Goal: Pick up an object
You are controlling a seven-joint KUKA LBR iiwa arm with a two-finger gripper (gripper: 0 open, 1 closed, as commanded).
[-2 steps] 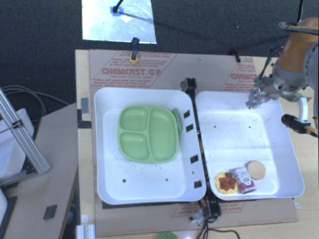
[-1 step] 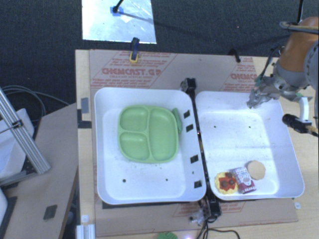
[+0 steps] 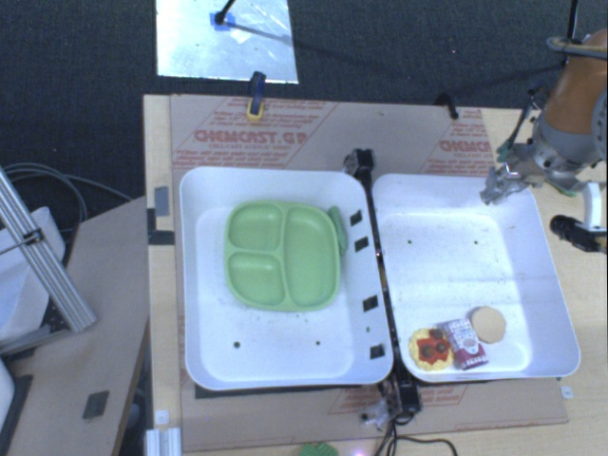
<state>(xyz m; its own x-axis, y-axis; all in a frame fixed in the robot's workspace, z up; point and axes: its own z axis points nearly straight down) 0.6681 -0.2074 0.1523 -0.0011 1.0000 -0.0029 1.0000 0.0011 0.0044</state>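
In the right bin (image 3: 446, 255), three small objects lie together near the front edge. They are a yellow round piece with red spots (image 3: 430, 349), a red and white packet (image 3: 465, 343) and a tan round disc (image 3: 488, 324). My gripper (image 3: 497, 186) hangs over the far right corner of this bin, well away from those objects, with nothing visibly held. The grey arm with its orange band (image 3: 573, 103) rises behind it at the right.
The left bin (image 3: 209, 350) holds a green divided plate (image 3: 283, 256). A black hinge strip (image 3: 372, 264) runs between the two bins. A yellow and blue clamp (image 3: 256, 98) sits at the back of the board, and a metal frame (image 3: 43, 264) stands at the left.
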